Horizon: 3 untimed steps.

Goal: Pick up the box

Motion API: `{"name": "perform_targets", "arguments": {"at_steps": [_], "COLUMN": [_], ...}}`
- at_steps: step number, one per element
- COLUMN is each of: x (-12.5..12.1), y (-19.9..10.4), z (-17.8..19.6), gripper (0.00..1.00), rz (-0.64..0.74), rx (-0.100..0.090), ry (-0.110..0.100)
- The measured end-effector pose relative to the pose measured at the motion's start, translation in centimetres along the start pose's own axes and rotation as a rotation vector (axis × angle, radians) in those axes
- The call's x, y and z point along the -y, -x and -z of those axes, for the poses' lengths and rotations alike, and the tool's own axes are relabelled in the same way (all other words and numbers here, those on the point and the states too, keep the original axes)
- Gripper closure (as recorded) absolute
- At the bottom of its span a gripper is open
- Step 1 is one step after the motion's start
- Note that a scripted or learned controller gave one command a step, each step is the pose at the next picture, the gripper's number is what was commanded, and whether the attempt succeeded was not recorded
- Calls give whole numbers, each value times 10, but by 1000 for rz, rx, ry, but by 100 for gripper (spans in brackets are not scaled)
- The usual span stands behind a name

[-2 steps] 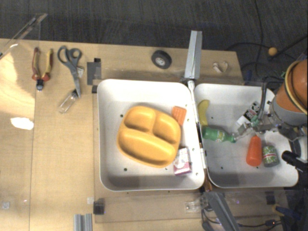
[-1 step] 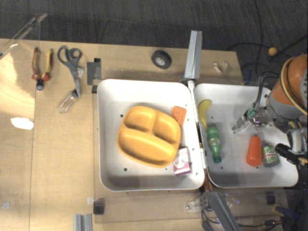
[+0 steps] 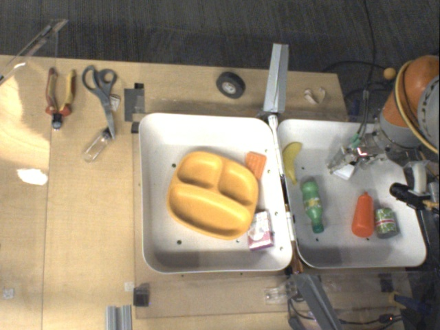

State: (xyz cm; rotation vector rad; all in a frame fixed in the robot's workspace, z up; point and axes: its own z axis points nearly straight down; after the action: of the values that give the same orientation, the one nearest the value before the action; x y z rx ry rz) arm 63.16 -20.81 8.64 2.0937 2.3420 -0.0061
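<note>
Box: you'll find the small pink-and-white box (image 3: pixel 260 230) in the left bin (image 3: pixel 155 184), near its front right corner, touching the yellow tray (image 3: pixel 213 192).
Orange piece: an orange piece (image 3: pixel 256 162) lies at the tray's far right side.
Gripper: your gripper (image 3: pixel 350 157) hangs over the right bin (image 3: pixel 405 253), well apart from the box; you cannot tell how its fingers stand.
Right bin: banana (image 3: pixel 292 160), green bottle (image 3: pixel 312 205), orange bottle (image 3: pixel 362 215), green can (image 3: pixel 386 222).

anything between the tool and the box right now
Yes. The tool is over the right white bin; the small pink-and-white box lies in the left white bin against the yellow divided tray. The green bottle and both bins' adjoining walls lie between.
</note>
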Motion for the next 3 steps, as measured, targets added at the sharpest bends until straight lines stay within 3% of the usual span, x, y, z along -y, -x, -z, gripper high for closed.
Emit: {"name": "perform_targets", "arguments": {"at_steps": [1, 2, 3], "x": [-1, -25, -11], "y": [-2, -119, -167], "z": [11, 100, 99], "gripper": [100, 100, 100], "rz": [7, 114, -315], "rx": [0, -2, -3], "ry": [0, 10, 5]}}
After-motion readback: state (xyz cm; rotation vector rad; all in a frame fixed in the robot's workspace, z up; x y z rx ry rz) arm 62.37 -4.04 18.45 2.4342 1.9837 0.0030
